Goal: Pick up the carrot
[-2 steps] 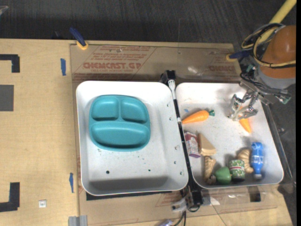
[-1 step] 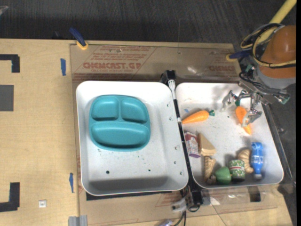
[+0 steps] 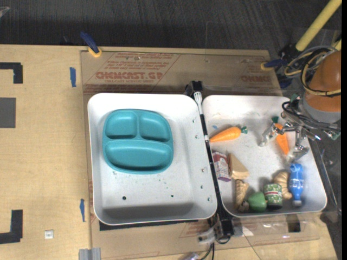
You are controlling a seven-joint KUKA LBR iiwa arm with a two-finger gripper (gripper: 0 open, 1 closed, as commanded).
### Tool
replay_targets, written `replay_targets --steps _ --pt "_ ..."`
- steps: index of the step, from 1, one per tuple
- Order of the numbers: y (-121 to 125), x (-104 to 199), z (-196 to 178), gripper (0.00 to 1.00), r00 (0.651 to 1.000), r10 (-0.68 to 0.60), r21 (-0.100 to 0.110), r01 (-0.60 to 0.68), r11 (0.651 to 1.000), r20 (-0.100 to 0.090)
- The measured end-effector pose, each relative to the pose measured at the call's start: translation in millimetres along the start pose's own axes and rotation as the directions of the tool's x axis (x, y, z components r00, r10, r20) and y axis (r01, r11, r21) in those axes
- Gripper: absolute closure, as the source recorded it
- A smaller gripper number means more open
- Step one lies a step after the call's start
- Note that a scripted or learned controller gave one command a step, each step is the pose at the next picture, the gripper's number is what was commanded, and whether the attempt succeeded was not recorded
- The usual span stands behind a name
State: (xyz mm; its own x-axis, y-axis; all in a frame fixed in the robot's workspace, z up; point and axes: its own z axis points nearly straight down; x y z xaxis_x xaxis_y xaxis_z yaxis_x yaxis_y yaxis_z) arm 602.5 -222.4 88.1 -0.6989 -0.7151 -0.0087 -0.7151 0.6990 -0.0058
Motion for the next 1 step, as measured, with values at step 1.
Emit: replay_targets --steps 1 --pt "-46.7 -47.7 1.6 0.0 0.972 0.235 -0.004 -0.235 0.972 -0.002"
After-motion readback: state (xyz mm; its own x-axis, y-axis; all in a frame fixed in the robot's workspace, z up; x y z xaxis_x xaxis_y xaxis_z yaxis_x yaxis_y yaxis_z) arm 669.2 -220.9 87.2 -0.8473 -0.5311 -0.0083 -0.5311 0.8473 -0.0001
